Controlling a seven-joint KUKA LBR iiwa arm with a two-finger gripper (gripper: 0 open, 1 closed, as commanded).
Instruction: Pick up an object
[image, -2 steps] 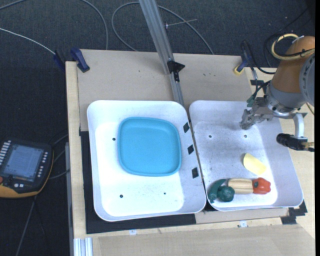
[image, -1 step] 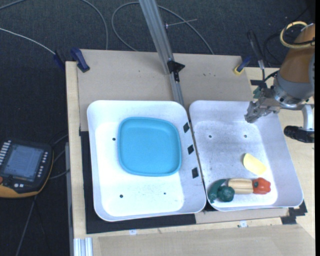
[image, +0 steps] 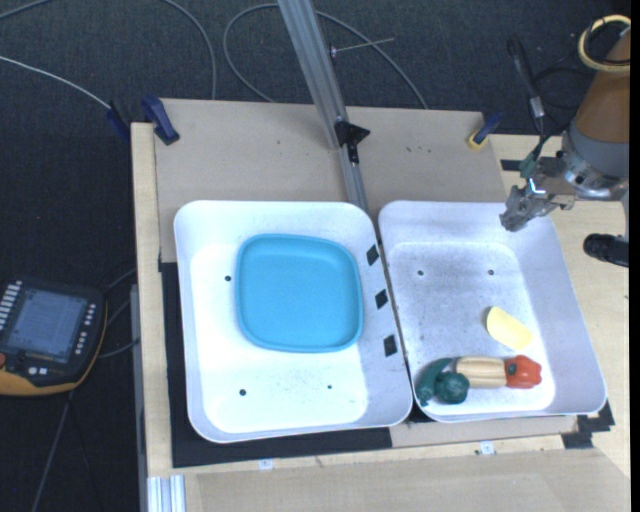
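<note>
Tool (image: 520, 212) sits at far right corner of the right bin (image: 570, 300), over its rim; whether it's released or clenched I can't tell from this angle, too small & dark. Nothing seen in it.

Candidates are all at the near end of that bin, well apart from tool: yellow piece (image: 508, 327) alone by the right wall; just nearer, a row along the front wall w/ green lump (image: 443, 385), tan cylinder (image: 480, 372) and red piece (image: 523, 372), touching or nearly so.

Left bin (image: 200, 300) carries a blue plate (image: 299, 292), flat, centred.

Risks, as I judge: row is crowded against the front wall, so a descent there may clip the bin wall or nudge a neighbour instead of closing on one item. Cylinder prob. rolls if touched off-centre. Yellow piece looks low & flat, so the tool may slide over it. Plate is too wide & flat to grasp.
</note>
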